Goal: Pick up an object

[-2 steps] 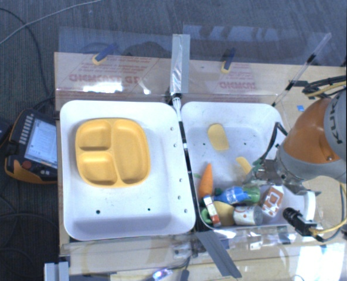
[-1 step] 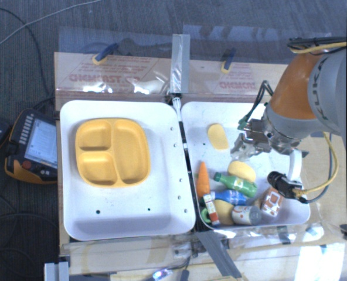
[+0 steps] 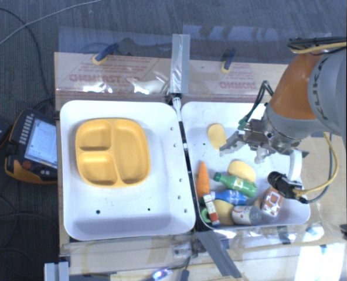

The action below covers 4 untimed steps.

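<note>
The jaws (image 3: 247, 147) are hanging spread and released, with nothing between them, at centre right of the frame above the right bin (image 3: 302, 218). You are watching the approach step: nothing is lifted yet. The likeliest target, a yellow lemon-like piece (image 3: 242, 170), is lying just below the jaws, with a green bottle (image 3: 237, 184), an orange carrot (image 3: 203, 178) and a small red-and-white carton (image 3: 271, 202) crowding toward the lower right. Another yellow piece (image 3: 217, 135) is sitting apart, left of the jaws. Next, you will likely want them lowering squarely over one item and closing. The left bin (image 3: 74, 215) is carrying a yellow divided plate (image 3: 112, 151). The surface is showing taped cardboard along the top, and a teach pendant (image 3: 36, 145) is resting on dark carpet at left.
</note>
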Each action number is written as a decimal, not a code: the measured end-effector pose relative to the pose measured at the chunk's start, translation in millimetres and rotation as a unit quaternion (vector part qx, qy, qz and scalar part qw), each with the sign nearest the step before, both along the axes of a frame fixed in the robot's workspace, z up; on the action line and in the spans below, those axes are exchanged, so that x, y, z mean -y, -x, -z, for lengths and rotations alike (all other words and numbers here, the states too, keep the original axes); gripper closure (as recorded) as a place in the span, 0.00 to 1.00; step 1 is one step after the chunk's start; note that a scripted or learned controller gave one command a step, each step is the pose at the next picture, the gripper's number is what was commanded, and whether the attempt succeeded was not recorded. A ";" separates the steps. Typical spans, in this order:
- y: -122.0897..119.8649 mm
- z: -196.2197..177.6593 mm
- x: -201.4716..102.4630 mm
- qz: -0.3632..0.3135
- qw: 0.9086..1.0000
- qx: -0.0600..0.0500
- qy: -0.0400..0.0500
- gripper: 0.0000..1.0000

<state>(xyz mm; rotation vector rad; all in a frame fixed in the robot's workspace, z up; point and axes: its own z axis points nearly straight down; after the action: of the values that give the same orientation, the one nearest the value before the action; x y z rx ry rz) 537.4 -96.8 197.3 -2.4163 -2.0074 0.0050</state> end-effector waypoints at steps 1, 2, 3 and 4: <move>38.3 77.5 39.8 -0.055 0.998 -0.001 -0.001 0.00; 43.6 103.8 65.9 -0.110 0.994 0.001 -0.001 0.00; 42.9 95.2 64.7 -0.111 0.994 0.001 -0.002 1.00; 3.6 22.3 106.7 -0.087 0.996 0.000 0.001 1.00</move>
<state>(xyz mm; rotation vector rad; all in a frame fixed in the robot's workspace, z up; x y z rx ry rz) 533.8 -203.5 175.0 -2.2337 -2.2099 0.0067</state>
